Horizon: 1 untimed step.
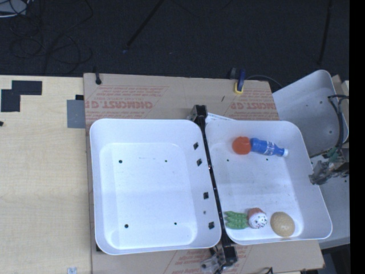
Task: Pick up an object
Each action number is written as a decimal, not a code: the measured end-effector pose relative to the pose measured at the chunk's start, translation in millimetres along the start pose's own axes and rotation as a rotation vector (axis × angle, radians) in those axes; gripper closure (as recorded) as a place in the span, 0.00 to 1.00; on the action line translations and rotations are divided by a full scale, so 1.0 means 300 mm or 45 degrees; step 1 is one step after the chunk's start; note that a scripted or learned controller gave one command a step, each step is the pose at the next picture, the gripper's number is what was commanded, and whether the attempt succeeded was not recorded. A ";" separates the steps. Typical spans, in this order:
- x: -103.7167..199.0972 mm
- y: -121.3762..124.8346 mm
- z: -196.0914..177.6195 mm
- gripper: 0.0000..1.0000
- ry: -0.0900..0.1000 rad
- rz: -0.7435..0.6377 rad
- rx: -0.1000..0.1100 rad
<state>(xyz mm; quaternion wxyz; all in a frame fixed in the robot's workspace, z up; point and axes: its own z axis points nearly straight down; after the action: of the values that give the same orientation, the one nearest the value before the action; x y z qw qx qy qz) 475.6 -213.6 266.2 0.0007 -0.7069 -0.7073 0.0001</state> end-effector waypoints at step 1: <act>-0.001 -0.001 0.011 1.00 0.001 0.005 0.002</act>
<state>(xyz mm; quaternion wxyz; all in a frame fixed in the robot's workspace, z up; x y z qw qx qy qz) 475.3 -213.8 263.0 0.0015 -0.7084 -0.7058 0.0005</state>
